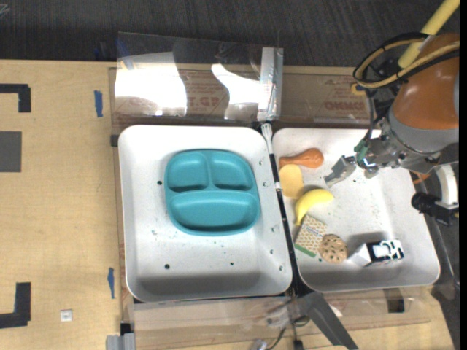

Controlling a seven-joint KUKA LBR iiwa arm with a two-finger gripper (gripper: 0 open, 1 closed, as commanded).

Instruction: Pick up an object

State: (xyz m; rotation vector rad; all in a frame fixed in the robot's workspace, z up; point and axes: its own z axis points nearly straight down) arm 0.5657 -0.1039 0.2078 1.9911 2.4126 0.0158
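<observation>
My gripper hangs over the upper middle of the right bin, below the orange band of the arm. Nothing is visibly held in it. Just left of it lie an orange carrot-shaped toy and a yellow-orange piece against the bin's left wall. A yellow lemon-like toy sits below them. Further toward the front are a speckled cracker, a round chocolate-chip cookie and a small white and black box.
The left bin holds a teal divided plate. A shiny plastic sheet stands behind the bins. Yellow and black cables loop above the arm at the upper right. Brown board surrounds the bins.
</observation>
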